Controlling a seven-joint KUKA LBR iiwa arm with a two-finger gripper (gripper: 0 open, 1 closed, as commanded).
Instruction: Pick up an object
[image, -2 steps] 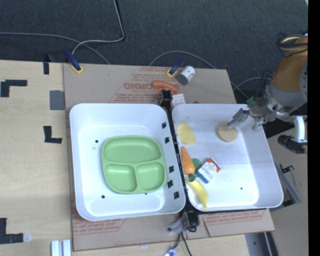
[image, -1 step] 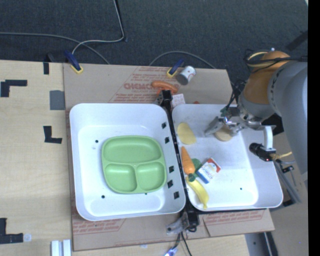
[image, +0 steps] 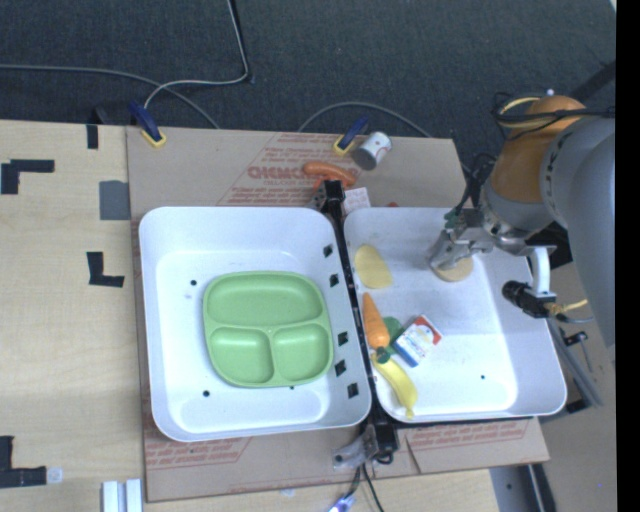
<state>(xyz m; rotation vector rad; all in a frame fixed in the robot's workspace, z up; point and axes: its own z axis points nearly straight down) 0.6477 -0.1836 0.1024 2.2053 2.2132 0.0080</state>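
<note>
Right bin (image: 520, 395): floor bare toward right rim; gripper (image: 452, 262) low near far wall, opening unclear.

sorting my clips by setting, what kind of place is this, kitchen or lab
Most likely a robot lab bench, not a kitchen. Two white bins are fixed side by side on cardboard, the arm's gripper reaches into the right one, and the food looks like toys: a carrot, a banana.

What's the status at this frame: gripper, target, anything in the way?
Gripper low in right bin, over a tan object. No grasp visible. Carrot, banana lie apart, left.
</note>
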